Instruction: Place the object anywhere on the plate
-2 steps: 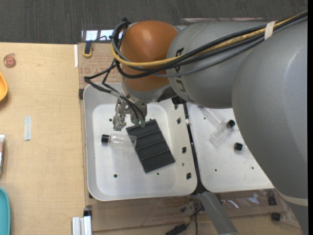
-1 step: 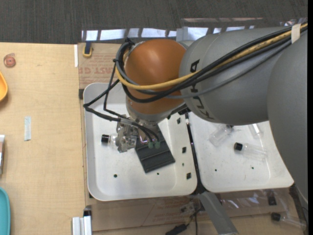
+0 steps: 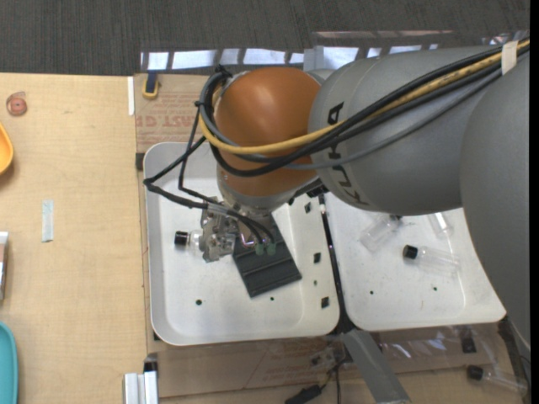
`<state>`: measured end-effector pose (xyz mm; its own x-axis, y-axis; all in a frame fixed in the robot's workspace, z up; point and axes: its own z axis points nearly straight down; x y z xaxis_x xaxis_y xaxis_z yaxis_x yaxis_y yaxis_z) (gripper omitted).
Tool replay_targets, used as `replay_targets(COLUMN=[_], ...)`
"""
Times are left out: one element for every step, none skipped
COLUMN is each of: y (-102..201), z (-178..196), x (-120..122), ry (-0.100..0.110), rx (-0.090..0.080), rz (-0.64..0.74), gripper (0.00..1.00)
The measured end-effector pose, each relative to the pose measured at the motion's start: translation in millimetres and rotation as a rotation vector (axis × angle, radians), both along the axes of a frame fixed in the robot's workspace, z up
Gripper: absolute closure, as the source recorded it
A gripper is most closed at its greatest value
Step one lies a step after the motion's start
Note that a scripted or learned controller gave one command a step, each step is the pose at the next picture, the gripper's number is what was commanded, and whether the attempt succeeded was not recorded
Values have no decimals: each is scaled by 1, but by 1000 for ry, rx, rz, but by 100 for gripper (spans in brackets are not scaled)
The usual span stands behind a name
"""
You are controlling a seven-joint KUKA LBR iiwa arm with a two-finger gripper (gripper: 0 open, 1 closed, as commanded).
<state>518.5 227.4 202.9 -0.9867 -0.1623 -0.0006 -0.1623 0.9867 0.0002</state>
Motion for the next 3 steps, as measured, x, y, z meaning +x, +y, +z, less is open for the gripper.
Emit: replay_targets(y=[-1,-1,-9], z=[29,-72,-112], x=[57,95,118], ry=[-3,0,-1], rx=[0,-2,-3], rz=[-358,-734,-1252], gripper=[0,0,0])
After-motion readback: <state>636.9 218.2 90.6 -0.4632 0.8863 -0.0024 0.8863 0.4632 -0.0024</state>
